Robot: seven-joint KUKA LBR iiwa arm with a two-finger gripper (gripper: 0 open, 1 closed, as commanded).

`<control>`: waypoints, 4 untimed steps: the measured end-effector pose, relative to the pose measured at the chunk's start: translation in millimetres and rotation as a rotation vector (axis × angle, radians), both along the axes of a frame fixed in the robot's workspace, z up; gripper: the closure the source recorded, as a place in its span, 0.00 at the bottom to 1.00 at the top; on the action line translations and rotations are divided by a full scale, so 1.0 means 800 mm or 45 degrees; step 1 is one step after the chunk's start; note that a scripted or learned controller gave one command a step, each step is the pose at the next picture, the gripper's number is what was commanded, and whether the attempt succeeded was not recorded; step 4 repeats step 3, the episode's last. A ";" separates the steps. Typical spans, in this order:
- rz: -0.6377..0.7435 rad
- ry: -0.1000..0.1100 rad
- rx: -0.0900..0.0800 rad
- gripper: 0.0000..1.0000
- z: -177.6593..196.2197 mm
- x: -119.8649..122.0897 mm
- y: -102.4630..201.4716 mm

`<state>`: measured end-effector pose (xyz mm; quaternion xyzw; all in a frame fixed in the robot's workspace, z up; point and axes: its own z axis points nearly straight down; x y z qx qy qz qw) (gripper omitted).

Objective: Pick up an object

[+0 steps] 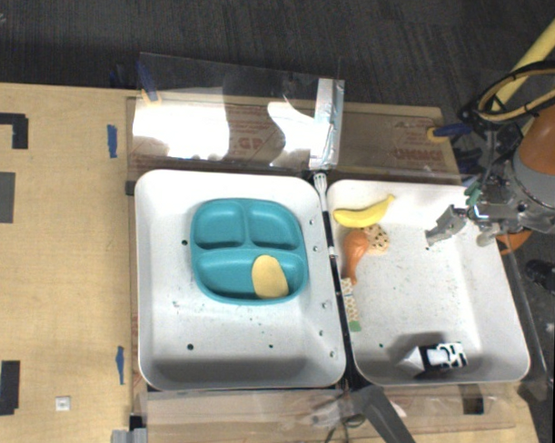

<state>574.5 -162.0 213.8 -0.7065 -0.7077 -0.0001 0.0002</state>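
In the right bin [493, 305], a yellow banana [362, 213] lies at the far left corner. An orange carrot-shaped piece [354, 250] and a small spotted cube [377, 238] sit just in front of it. A black and white object [441, 356] rests near the front wall. My gripper [463, 233] hovers over the bin's far right part, to the right of the banana. Its fingers are spread open, with nothing between them.
The left bin [157, 284] holds a teal divided plate [245, 233] with a yellow oval piece [270, 277] in its front right compartment. A thin patterned strip [351, 306] lies along the right bin's left wall. Clear plastic and tape [325, 122] stand behind the bins.
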 end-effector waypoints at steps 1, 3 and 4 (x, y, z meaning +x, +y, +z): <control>0.129 -0.013 -0.003 0.00 -0.156 0.048 0.061; 0.212 0.014 -0.008 1.00 -0.145 0.113 0.077; 0.212 0.014 -0.008 1.00 -0.145 0.113 0.077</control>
